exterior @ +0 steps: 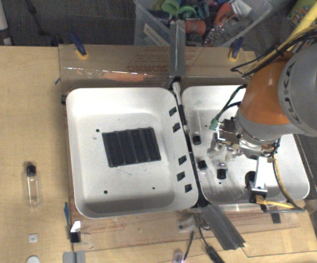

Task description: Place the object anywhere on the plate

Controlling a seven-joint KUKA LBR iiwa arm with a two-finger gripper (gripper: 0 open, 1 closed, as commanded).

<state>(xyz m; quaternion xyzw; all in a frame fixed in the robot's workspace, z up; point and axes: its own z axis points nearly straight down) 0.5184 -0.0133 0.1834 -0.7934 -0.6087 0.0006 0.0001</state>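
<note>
Bench edge: bare wood (16, 92) is seen along the near and left sides, and a small clear vial (32, 184) with a dark cap is laid on it, well apart from the bins.
Left bin: a shallow white tray (87, 108) is seen, with a dark ribbed plate (131, 147) lying flat near its middle.
Right bin: a second white tray (295, 174) is set just beside the first, and much of it is covered by the arm.
Arm: the grey body with its orange band (265, 92) is reached in from the right and hung over the right bin.
Gripper: the gripper (224, 155) is pointed down above the right bin's floor; whether it is spread or closed cannot be told, and nothing is seen held.
Object: small dark pieces (221, 173) are seen on the right bin's floor near the gripper; which is the task's thing cannot be told.
</note>
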